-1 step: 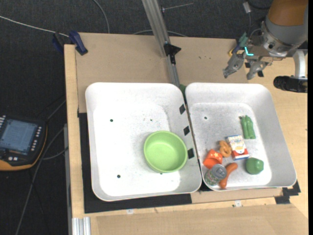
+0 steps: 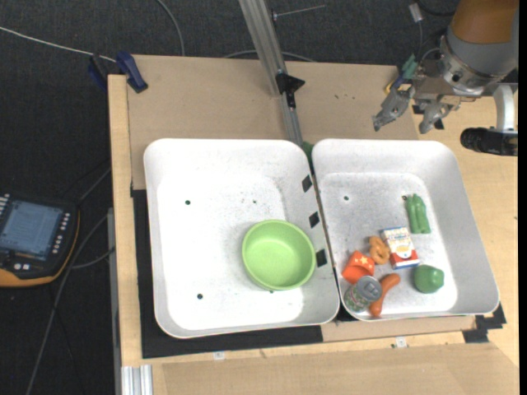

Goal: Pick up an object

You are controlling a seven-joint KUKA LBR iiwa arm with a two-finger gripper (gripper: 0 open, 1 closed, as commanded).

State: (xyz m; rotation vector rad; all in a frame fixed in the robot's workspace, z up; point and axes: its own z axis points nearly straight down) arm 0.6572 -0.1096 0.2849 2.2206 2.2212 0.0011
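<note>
The gripper point(image 2: 409, 120) is held above the tabletop point(image 2: 206, 97), just beyond the right bin point(image 2: 461, 179), fingers apart and nothing between them, presumably staged for a descent. Small objects point(image 2: 394, 262) are clustered in that bin's near corner; a green bowl point(image 2: 278, 255) is left beside it.

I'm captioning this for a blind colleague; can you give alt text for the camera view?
The pincer hangs open above the bench beyond the right bin, holding nothing. That bin holds small toys at its near end; the left bin holds a green bowl.
</note>
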